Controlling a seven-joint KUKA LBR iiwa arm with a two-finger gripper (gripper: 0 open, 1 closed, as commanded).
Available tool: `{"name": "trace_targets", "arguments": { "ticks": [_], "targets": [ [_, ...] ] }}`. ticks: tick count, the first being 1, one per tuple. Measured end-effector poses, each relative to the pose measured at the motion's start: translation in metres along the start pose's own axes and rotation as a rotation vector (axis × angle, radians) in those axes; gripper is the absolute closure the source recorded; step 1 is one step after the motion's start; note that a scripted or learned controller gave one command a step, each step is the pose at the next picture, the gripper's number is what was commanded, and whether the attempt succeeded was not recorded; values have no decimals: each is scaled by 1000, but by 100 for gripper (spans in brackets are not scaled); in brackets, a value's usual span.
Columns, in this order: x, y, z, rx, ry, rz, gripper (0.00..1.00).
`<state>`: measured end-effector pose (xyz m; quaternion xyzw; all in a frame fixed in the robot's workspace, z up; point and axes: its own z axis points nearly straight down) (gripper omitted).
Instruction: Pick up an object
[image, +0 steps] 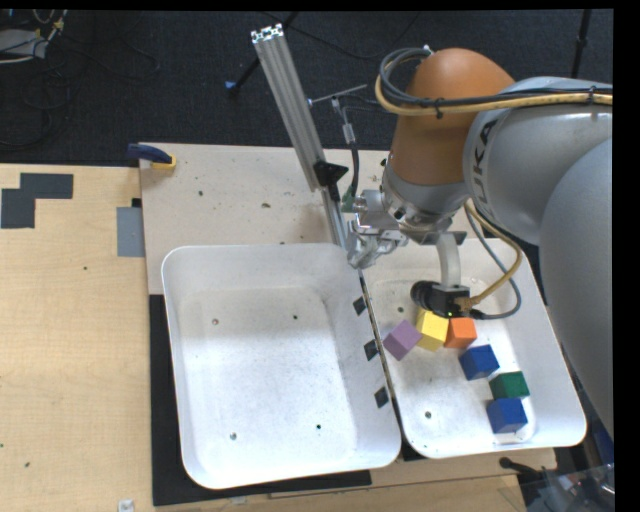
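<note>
Blocks (433, 328) sit in the right bin (445, 425), none picked up yet.
The purple block (401, 340) is nearest the gripper (360, 254), lying toward the camera and slightly right of it; whether the gripper is open, I cannot tell.

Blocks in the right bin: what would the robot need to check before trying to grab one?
1. Blocks available: ok. Several lie in the right bin.
2. Gripper above a block: not ok. The gripper hangs over the rim between the bins, away from the blocks.
3. Target standing free: not ok. The purple block, yellow block and orange block touch.
4. Room beside the purple block: ok. Bare floor lies on its left.
5. Clearance from the slanted metal rail: cannot tell.
</note>
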<state>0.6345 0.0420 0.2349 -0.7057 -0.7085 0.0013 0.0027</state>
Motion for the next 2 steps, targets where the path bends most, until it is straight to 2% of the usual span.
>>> {"name": "trace_targets", "arguments": {
  "ticks": [1,2],
  "targets": [
    [53,-11,-1,1,0,-1,100],
    [50,-10,-2,0,-2,4,0]
  ]
}}
